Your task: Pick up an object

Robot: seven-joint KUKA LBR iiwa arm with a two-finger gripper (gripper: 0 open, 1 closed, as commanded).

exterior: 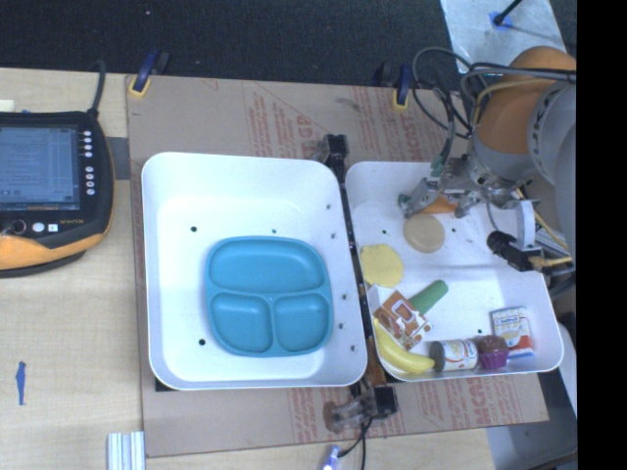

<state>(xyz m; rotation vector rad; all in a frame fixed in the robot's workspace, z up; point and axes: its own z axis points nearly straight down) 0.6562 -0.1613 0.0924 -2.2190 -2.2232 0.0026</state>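
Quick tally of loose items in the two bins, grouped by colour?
Blue: 1, tray in the left bin
Yellow: 2, disc, banana
Tan: 1, round disc
Green: 1, cucumber
Mixed print: 3, packet, bottle, carton
Total: 8

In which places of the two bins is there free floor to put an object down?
Left bin: the bare white strip around the blue tray, widest along the far wall. Right bin: a patch between the tan disc and the small box. The near edge is crowded: banana, bottle, snack packet.
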